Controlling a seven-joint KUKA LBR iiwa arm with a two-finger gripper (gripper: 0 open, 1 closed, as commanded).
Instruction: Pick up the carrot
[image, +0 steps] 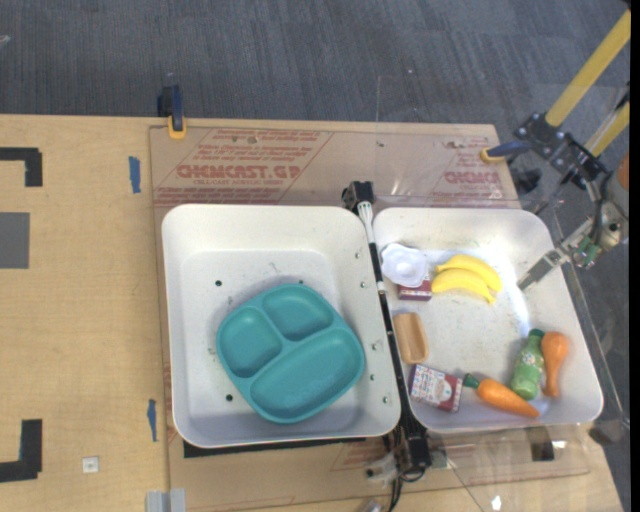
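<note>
Camera view: looks down at a slant on both bins.
Tabletop (80, 330): tan board, black corner marks at its left edge, blue tape bits near the left bin.
Left bin (190, 240): white, shallow, left of the right bin, the two touching along a black strip.
Plate (290, 352): teal, three compartments, lying in the left bin toward its near right part, tilted off square.
Right bin (575, 400): white, shallow; the landmark for what follows.
Carrot (503, 395): orange, lying flat in the near part of the right bin, pointing to the bin's near right corner, its stem end just beside the carton.
Carton (435, 387): small red and white box, near left part of the right bin.
Second carrot (553, 358): smaller, orange, standing along the bin's right wall, just beside the green bottle.
Green bottle (528, 367): near right part of the bin, between the two carrots.
Banana (467, 277): yellow, far middle of the bin.
White cup (404, 265): far left of the bin, beside the banana.
Bread piece (411, 336): tan, along the bin's left wall.
Pincer (585, 245): just outside the bin's far right corner, well apart from the carrot; whether it is open I cannot tell, and nothing shows in its grasp.
</note>
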